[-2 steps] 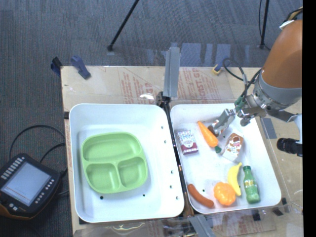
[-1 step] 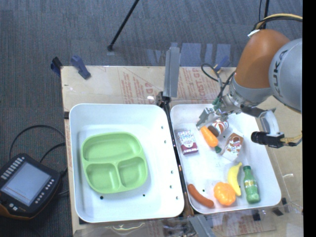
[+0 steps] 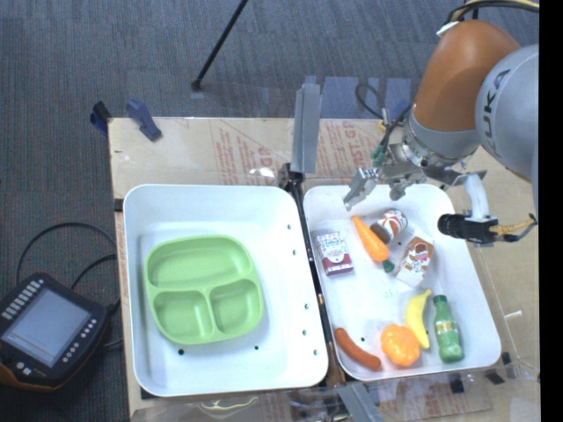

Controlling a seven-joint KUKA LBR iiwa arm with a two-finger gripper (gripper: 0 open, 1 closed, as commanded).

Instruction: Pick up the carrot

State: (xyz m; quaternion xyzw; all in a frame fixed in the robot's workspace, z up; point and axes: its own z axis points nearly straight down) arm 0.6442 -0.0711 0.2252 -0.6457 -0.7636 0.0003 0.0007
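Observation:
The carrot (image 3: 370, 239), orange with a green stub at its lower right end, lies slanted in the upper middle of the right bin (image 3: 457, 209). My gripper (image 3: 373, 185) hangs over the bin's far edge, above and a little behind the carrot, clear of it. Its fingers (image 3: 355, 192) are open with nothing between them.
Around the carrot lie a small carton (image 3: 334, 252), a round tin (image 3: 393, 222) and a second carton (image 3: 415, 260). Nearer the front are a banana (image 3: 418, 317), a green bottle (image 3: 447, 328), an orange pepper (image 3: 400, 345) and a sausage (image 3: 356, 348). A green divided plate (image 3: 204, 288) sits in the left bin (image 3: 141, 209).

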